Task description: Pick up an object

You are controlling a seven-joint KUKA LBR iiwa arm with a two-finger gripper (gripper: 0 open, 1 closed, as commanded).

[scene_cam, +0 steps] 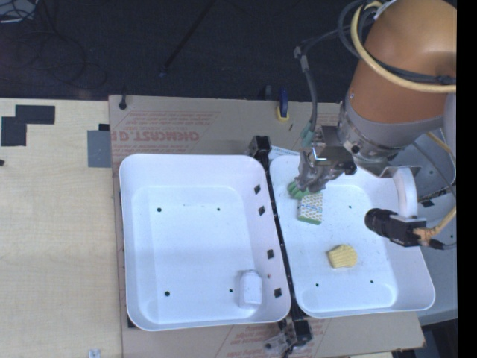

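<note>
Gripper [309,179] low over the upper left part of the right bin [373,293], close to the divider between the two bins.

Checked block [311,208], green-and-white pattern: lies on the bin floor just below the gripper in the frame, slightly right of its lower end. Touching or apart: cannot tell.

Small green piece [296,190]: sits immediately lower left of the gripper, close to the bin's left wall. Partly covered by the gripper, so full shape not readable.

Claw opening: cannot tell; lower end too dark and cluttered to resolve. Hold on block or green piece: cannot tell either.

Yellow lump [342,256]: lies in the lower middle of the same bin, lower right of the checked block and well apart from the gripper.

Pale white object [248,288]: rests in the lower right corner of the left bin [186,200]. Nearly the bin's own colour, outline faint, kind not identifiable.

Arm [402,58]: enters from the upper right, orange band cut off at the frame's right edge. Covers the upper right corner of the right bin.
</note>
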